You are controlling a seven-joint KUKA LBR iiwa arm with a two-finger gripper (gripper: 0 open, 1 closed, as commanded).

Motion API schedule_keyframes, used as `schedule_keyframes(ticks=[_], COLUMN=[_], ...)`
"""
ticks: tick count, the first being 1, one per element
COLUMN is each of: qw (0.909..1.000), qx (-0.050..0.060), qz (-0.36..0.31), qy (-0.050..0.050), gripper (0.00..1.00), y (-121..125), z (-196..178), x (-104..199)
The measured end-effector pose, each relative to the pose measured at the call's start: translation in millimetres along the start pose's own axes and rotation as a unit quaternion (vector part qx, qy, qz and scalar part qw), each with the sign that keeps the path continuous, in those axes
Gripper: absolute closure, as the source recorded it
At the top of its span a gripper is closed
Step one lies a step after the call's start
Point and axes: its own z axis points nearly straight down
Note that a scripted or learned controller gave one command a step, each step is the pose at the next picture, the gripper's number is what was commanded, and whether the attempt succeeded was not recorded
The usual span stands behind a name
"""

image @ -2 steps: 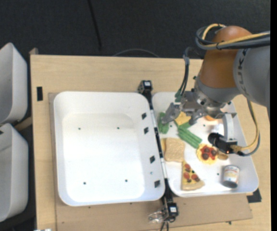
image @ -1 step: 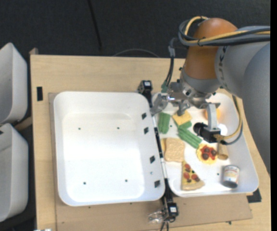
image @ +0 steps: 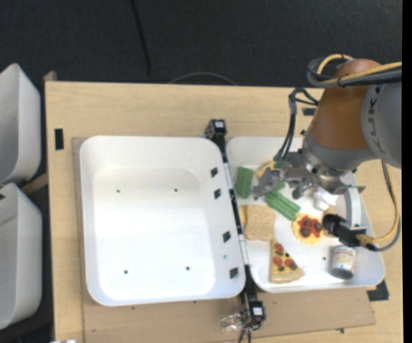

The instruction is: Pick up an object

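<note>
Objects fill the right bin [image: 260, 281]: 2 green pieces [image: 244, 181] [image: 283, 205], a bread slice [image: 259, 222], a pizza slice [image: 284, 262], a small can [image: 342, 261]. The gripper [image: 290, 181] hangs low over them; I cannot tell its opening or whether it holds anything.

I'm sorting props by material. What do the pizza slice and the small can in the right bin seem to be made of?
Pizza slice: likely moulded plastic toy food, matte tan with flat red dots. Small can: possibly metal or plastic, with a pale sheen and printed label; too small to tell.
</note>
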Motion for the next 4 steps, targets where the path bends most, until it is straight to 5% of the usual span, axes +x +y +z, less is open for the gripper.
schedule_keyframes(ticks=[1, 2, 3, 4], qw=[1.0000, 1.0000, 1.0000, 1.0000], qx=[0.000, -0.005, -0.008, -0.008], qz=[-0.002, -0.004, -0.004, -0.003], qy=[0.000, -0.001, -0.001, -0.001], gripper=[0.00, 0.00, 0.00, 0.00], y=[8, 29, 84, 8], z=[64, 97, 95, 94], x=[-27, -17, -23, -19])
